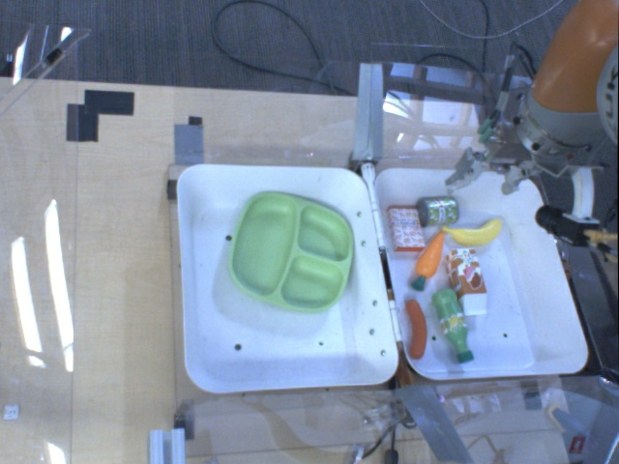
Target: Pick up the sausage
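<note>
The sausage point(417, 328) is a short reddish-brown link lying near the front left corner of the right bin point(542, 346), beside a green bottle point(452, 324). My gripper point(487, 171) hangs over the back edge of that bin, far behind the sausage, with its two fingers spread apart and nothing between them. The arm comes in from the upper right, its orange band showing above the wrist.
In the right bin also lie a small can point(438, 211), a red packet point(406, 228), a carrot point(427, 259), a banana point(473, 232) and a juice carton point(467, 277). The left bin point(203, 336) bears a green divided plate point(291, 250).
</note>
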Robot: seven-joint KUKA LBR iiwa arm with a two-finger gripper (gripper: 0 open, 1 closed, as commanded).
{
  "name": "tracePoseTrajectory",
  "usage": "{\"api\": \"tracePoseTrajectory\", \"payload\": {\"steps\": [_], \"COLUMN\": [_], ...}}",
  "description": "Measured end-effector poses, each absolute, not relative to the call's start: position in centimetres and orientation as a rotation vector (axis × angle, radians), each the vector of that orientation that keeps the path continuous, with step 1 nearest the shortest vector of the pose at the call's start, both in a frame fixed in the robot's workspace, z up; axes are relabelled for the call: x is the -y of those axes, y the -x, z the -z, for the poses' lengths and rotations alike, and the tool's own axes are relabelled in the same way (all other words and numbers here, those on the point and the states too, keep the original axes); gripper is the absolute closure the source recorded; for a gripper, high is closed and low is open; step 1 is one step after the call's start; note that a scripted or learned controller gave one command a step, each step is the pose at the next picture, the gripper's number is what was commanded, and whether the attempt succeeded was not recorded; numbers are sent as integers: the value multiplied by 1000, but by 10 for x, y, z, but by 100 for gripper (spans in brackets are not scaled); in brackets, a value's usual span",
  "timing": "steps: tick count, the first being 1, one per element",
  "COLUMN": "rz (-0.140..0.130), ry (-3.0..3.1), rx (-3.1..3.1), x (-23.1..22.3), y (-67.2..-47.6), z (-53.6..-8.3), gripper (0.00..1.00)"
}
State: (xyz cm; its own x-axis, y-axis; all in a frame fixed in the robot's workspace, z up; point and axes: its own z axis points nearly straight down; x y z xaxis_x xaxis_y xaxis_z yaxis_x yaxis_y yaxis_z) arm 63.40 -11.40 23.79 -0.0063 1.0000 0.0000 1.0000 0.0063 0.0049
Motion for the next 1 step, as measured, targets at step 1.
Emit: {"api": "tracePoseTrajectory", "payload": {"steps": [1], "rz": [-6], "ry": [-1562], "rx": [-2720], "x": [20], "y": [-608], "z": [-188], "gripper": [0]}}
